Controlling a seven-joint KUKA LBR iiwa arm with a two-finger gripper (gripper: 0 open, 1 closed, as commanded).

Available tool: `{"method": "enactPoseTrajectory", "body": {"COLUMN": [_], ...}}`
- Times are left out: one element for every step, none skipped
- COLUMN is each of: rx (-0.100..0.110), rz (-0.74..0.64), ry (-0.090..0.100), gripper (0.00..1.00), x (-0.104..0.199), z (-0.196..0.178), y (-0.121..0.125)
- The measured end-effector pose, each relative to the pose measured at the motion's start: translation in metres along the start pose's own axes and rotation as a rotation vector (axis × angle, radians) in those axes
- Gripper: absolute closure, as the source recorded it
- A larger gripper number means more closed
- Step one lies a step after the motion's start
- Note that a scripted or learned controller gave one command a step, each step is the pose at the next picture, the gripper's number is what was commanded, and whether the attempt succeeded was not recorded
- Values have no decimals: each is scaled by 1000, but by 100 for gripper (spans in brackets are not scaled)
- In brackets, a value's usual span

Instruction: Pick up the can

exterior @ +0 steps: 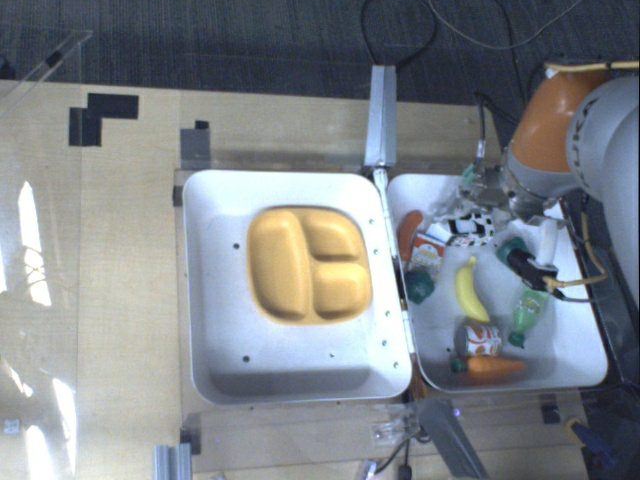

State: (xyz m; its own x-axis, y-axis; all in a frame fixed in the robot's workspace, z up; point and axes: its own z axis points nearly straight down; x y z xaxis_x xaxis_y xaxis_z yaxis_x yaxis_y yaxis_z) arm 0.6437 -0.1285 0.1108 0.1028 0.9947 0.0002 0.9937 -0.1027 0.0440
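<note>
We see the small red-and-white metal can (482, 339) near the front of the right white bin (580, 363), touching an orange carrot (492, 367) and just below a yellow banana (470, 289). The two-finger gripper (487, 200) hovers at the bin's back; its state we cannot tell.

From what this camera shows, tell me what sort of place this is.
Probably a robotics lab test bench: a wooden bench bearing two shallow white bins, toy food like a banana and carrot, a robot arm, and loose cables.
</note>
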Motion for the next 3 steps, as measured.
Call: {"method": "enactPoseTrajectory", "body": {"rx": [-17,35,34], "rz": [163,35,-106], "ry": [-2,-3,-1], "gripper": [0,0,0], "x": [12,-27,-40], "z": [0,-124,-230], "y": [-31,35,41]}}
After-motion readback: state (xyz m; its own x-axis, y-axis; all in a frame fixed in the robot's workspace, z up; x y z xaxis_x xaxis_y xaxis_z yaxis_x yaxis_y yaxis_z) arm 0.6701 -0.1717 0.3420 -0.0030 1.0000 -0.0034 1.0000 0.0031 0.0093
